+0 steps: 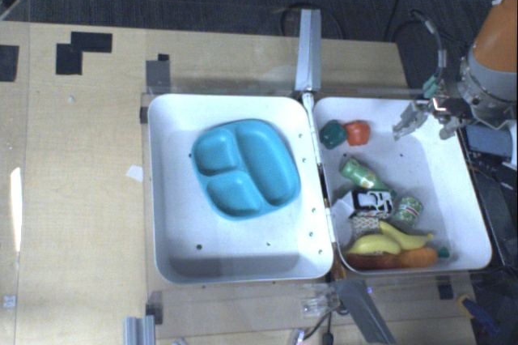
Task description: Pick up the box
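The box (372,202) is small, black and white, and lies in the right bin (453,173) near its left wall, low in the pile. My gripper (426,125) hangs over the bin's upper right corner, well up and to the right of the box. Its two fingers (405,121) are spread apart with nothing between them, so it is open. The grey arm with the orange band (498,44) comes in from the right edge.
Around the box lie a green bottle (356,171), a green can (409,210), a banana (388,241), an orange carrot (418,257) and a green and orange toy (344,133). A blue divided plate (245,167) rests in the left bin (170,198).
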Tool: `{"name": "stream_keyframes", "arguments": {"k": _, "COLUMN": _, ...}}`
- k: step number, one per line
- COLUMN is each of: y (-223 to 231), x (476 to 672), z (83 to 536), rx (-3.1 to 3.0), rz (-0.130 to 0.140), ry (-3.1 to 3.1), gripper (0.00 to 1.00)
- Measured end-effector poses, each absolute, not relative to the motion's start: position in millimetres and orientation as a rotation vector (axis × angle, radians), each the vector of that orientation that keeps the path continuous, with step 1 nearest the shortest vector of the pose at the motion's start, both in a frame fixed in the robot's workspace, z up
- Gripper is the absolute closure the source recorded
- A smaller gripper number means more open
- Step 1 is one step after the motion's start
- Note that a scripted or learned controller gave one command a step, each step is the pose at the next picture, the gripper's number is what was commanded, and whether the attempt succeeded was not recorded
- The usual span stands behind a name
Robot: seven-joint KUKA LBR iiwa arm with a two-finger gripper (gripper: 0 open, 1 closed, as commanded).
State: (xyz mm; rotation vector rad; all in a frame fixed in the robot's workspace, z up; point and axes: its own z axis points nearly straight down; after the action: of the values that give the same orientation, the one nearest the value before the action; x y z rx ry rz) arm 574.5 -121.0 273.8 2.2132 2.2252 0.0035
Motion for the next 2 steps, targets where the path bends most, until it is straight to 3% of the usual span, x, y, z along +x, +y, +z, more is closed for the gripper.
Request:
{"name": "stream_keyframes", "arguments": {"k": 1, "y": -122.4, "x": 573.8, "z": 359.6, "rx": 2.096, "rz": 0.006, "ry": 2.332, "gripper": 0.0}}
{"name": "stream_keyframes", "arguments": {"k": 2, "y": -120.2, "x": 533.5, "z": 231.1, "rx": 1.916, "rz": 0.003, "ry": 2.485, "gripper": 0.0}}
